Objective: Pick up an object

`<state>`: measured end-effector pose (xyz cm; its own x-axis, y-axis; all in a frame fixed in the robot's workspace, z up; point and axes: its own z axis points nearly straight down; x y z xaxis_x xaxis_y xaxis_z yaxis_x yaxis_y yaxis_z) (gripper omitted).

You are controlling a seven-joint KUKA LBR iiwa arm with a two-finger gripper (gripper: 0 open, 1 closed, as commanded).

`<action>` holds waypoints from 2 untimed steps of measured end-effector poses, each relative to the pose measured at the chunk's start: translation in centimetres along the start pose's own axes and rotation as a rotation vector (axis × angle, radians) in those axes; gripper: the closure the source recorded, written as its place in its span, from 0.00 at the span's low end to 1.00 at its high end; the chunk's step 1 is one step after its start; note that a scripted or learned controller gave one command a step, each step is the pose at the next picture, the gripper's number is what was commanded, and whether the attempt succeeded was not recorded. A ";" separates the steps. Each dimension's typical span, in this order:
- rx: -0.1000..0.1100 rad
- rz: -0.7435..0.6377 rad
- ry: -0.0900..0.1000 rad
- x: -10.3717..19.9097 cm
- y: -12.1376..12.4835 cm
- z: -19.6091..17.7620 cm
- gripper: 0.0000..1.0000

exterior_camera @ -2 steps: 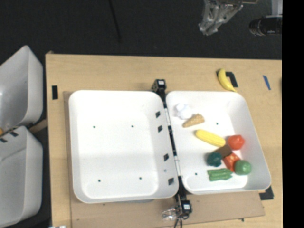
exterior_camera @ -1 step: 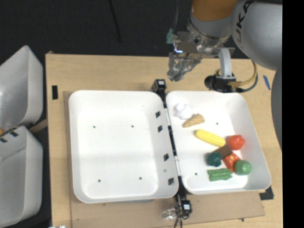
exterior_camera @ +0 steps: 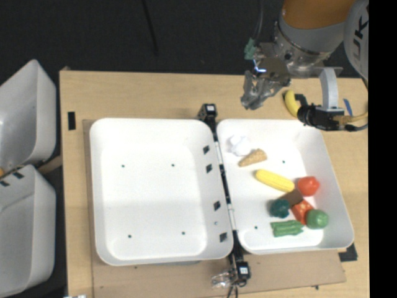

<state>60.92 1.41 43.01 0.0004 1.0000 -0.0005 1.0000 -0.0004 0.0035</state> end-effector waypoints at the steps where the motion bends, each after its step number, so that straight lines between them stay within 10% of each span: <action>1: -0.011 -0.003 -0.002 0.1 8.1 -6.8 1.00; 2: 0.002 0.000 -0.002 1.2 4.6 -8.1 1.00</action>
